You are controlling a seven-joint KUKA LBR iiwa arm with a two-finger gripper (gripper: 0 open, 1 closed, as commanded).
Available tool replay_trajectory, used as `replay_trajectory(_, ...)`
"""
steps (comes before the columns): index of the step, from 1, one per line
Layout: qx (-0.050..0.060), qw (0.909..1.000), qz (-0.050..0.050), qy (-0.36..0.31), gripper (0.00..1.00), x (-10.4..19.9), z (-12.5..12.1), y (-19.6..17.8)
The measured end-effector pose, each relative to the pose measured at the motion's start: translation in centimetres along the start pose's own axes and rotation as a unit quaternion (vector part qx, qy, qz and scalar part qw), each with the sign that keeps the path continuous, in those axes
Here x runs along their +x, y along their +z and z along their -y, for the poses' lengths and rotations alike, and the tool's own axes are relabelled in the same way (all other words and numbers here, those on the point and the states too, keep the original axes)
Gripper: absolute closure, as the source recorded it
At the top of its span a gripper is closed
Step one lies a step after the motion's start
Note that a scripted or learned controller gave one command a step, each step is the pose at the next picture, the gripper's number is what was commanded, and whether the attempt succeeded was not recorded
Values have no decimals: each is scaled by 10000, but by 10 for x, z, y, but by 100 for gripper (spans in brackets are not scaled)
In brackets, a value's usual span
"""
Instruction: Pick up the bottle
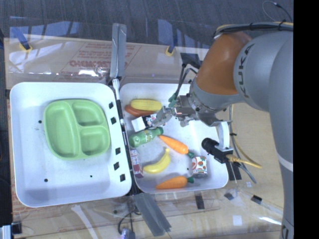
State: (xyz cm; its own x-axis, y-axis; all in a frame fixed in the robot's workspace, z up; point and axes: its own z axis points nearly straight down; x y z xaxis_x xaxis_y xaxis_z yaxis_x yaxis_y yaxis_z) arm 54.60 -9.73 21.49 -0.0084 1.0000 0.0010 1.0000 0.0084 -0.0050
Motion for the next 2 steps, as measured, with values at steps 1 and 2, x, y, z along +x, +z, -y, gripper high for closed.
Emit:
replay_trajectory(1,-26,9995,0,309,0,-11,6,106)
replay_trajectory(2,-4,9986,3,533,0,-13,-74,124)
